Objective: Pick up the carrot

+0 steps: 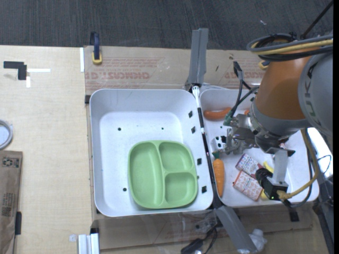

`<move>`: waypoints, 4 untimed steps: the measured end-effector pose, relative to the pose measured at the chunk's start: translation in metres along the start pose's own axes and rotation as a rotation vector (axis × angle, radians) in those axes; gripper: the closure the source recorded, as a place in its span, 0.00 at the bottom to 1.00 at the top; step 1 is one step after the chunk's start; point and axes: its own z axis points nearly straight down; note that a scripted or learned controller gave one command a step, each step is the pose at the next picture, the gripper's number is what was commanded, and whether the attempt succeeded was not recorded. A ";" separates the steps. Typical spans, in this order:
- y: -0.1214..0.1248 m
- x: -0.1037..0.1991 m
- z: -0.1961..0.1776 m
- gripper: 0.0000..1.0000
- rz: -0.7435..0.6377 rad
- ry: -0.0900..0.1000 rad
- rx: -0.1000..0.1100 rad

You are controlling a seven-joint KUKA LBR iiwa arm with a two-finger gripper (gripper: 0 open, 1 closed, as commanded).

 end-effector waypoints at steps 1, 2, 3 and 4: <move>0.007 0.056 -0.021 1.00 0.237 -0.002 0.002; -0.002 0.061 -0.049 1.00 0.714 -0.003 0.001; -0.001 0.029 -0.038 1.00 0.417 -0.003 0.003; -0.002 0.015 -0.018 1.00 0.025 0.000 0.003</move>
